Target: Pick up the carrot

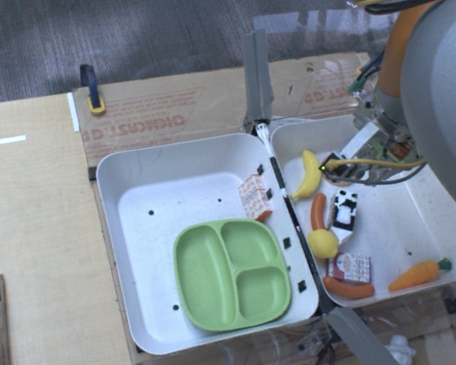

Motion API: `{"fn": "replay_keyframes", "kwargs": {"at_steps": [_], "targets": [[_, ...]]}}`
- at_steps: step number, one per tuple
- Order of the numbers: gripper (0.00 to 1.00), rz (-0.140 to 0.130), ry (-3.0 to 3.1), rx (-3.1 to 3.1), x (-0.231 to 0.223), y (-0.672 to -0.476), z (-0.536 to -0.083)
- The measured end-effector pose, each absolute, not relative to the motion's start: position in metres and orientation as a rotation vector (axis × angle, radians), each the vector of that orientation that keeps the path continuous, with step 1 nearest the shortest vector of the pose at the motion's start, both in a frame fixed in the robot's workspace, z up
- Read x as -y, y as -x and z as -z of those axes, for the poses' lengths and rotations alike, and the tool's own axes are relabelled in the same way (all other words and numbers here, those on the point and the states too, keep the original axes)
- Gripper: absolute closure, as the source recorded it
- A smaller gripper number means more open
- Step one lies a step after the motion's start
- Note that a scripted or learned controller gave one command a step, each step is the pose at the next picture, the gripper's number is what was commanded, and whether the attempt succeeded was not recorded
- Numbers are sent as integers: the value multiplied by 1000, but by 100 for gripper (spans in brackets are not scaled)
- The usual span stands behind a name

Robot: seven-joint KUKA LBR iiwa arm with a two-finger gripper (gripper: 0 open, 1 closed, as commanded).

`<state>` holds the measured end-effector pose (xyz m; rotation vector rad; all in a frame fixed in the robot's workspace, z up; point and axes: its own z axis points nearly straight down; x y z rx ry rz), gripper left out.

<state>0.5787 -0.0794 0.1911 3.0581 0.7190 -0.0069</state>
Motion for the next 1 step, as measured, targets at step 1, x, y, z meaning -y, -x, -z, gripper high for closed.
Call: {"fn": "replay_keyframes", "kwargs": {"at_steps": [1], "targets": [[100, 11, -3052, -744, 26, -577, -190]]}}
